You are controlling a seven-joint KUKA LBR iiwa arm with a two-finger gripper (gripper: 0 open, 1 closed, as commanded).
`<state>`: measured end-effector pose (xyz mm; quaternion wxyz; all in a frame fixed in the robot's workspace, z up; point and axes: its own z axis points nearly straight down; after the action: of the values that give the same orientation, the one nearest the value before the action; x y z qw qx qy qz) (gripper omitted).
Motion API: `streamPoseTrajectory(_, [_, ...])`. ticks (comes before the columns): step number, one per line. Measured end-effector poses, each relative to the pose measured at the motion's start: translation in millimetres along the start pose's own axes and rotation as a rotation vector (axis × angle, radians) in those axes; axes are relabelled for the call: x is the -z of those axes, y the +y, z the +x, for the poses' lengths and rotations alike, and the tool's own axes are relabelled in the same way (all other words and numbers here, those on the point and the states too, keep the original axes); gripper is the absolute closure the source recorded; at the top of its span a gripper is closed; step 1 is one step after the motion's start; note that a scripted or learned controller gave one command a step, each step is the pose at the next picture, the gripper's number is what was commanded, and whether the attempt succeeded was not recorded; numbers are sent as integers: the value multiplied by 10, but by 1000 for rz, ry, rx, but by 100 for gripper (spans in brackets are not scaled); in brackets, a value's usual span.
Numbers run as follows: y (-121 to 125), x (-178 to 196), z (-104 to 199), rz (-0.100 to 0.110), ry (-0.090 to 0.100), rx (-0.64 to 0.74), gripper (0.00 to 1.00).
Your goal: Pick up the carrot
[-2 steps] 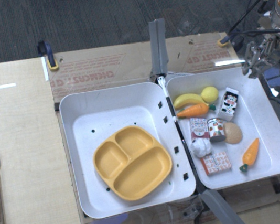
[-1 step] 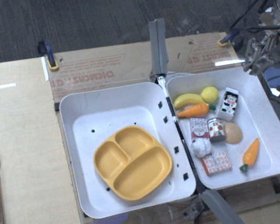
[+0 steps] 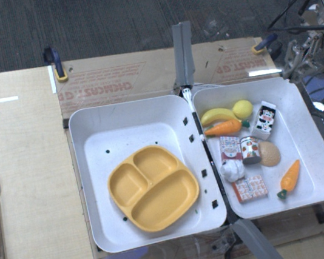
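In the camera view, we see two white bins side by side, sharing a middle edge. The left bin [image 3: 88,169] holds a yellow divided plate [image 3: 154,187], with bare floor all around it, widest along the far wall.

The right bin [image 3: 319,148] is crowded on its left half. We find two carrots there. The upper carrot [image 3: 223,128] lies on its side close to the shared edge, just below a banana [image 3: 217,115] and near a lemon [image 3: 243,108]. The lower carrot [image 3: 290,176] lies tilted near the front, its green end pointing to the front wall, with bare floor on its right and behind it. To its left, a round tan piece [image 3: 269,154] and a small red box [image 3: 250,189] sit near but apart from it. A milk carton [image 3: 264,120] stands further back, beside a can [image 3: 250,150] and a white ball [image 3: 232,170].

At the bin's far right corner, outside the rim, we make out the gripper [image 3: 301,58] among cables. We cannot tell how it is set, and we see nothing in it. It is well apart from both carrots.
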<state>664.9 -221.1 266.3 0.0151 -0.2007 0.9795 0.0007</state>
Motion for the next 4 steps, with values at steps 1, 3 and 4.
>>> streamPoseTrajectory(1, [-5,102,-17,1,-7,-3,100])
streamPoseTrajectory(3, [-22,-1289,27,11,3,19,100])
streamPoseTrajectory(4, [-29,-1177,8,13,-4,17,100])
